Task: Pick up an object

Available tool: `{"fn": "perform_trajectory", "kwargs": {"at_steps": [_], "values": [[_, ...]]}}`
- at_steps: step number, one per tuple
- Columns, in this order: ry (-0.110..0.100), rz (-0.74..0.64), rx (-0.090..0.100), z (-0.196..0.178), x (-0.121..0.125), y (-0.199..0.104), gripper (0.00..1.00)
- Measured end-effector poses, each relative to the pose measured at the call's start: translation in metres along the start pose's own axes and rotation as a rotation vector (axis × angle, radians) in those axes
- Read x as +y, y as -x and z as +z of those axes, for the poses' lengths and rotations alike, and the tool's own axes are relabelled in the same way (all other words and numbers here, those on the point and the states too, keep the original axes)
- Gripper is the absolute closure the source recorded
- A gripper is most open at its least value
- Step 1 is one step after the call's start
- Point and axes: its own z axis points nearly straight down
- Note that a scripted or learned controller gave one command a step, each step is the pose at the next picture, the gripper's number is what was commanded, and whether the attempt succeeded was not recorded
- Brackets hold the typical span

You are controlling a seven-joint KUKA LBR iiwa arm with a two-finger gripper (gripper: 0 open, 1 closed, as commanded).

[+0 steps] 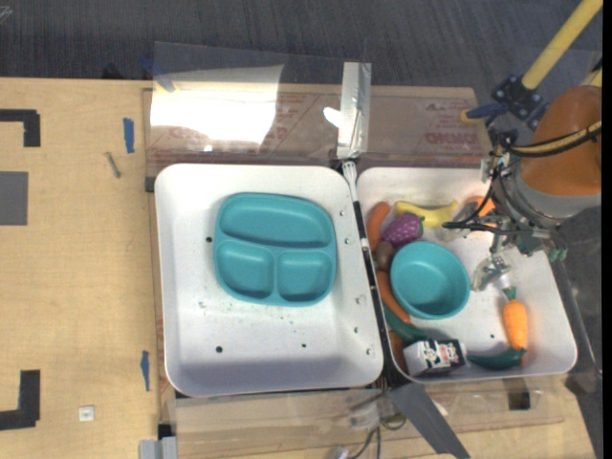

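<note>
The right bin (564,338) holds a teal bowl (429,278), purple grapes (404,229), a yellow banana (427,213), an orange carrot (515,325), a small black-and-white carton (433,356) and a dark green vegetable (494,359). An orange-red piece (380,220) lies along the bin's left wall. My gripper (494,273) hangs low over the right bin, just right of the bowl and just above the carrot. Nothing is visibly held in it. The arm's orange band (571,132) sits above the bin's far right corner.
The left bin (182,333) bears a teal divided plate (275,247). A clear plastic sheet (249,113) and a metal bracket (354,108) stand behind the bins. Cables hang around the wrist (507,223). Wooden bench surface extends to the left.
</note>
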Motion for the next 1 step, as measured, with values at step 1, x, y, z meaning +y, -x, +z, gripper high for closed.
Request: {"fn": "perform_trajectory", "kwargs": {"at_steps": [1], "values": [[0.0, 0.36, 0.004, 0.0121, -0.0341, 0.0133, 0.0]]}}
